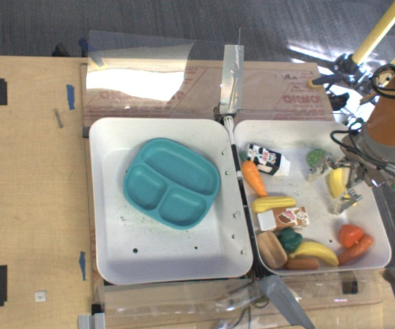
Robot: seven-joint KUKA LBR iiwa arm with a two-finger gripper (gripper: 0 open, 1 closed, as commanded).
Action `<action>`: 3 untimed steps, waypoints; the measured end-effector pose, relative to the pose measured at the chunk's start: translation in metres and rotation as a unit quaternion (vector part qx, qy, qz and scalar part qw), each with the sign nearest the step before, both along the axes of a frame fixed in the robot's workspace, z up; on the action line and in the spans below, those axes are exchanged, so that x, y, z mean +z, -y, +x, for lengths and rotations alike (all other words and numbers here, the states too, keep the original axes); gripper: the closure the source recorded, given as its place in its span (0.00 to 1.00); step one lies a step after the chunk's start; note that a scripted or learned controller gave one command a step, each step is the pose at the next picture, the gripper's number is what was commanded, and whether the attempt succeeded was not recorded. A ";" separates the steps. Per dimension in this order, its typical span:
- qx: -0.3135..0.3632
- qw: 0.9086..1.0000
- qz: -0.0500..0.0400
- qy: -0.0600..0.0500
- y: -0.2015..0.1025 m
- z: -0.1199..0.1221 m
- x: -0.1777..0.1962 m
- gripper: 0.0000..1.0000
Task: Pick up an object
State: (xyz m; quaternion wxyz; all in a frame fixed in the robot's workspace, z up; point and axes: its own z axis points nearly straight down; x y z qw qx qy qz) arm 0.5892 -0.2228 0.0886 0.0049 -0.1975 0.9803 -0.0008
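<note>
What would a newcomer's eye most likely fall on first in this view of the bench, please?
Probably the teal divided plate, lying alone in the left bin. Next, the bright toy food crowding the right bin: a carrot by the divider and a banana near the front. The gripper hangs at a yellow piece by the right wall.

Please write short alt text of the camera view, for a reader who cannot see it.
The robot's hand hangs over the right bin beside a yellow toy lemon, among toy foods such as a carrot and banana. The left bin holds a teal divided plate.
</note>
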 end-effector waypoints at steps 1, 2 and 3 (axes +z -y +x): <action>-0.077 0.997 0.000 0.000 -0.021 0.000 0.000 0.00; -0.087 0.996 0.000 0.001 -0.008 0.018 0.000 0.00; -0.062 0.998 -0.001 0.002 -0.014 0.026 0.000 0.00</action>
